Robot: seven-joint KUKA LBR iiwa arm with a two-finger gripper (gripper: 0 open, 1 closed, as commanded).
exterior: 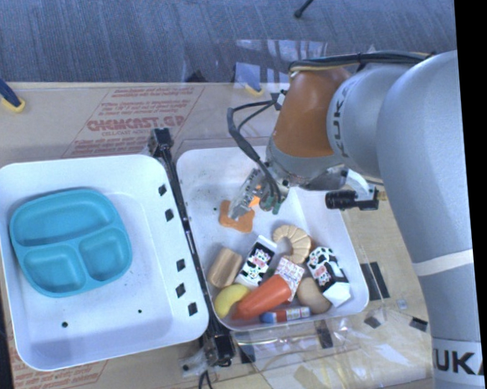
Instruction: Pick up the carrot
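Over the right bin point(195, 203), my gripper point(249, 204) hangs above an orange piece point(236, 219).
I can't tell its grip; the carrot point(263, 298) lies near the front wall.

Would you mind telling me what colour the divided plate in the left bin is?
The divided plate is light blue, seen clearly in the camera view.

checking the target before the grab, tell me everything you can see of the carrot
The carrot is a smooth, glossy orange-red toy, plastic by its look, tapered toward one end. It lies flat and slanted among the pile at the near end of the right bin, its narrow end toward a yellow piece. A cow-patterned carton sits just behind it and a marker lies along its near side. The end effector is farther back, apart from it.
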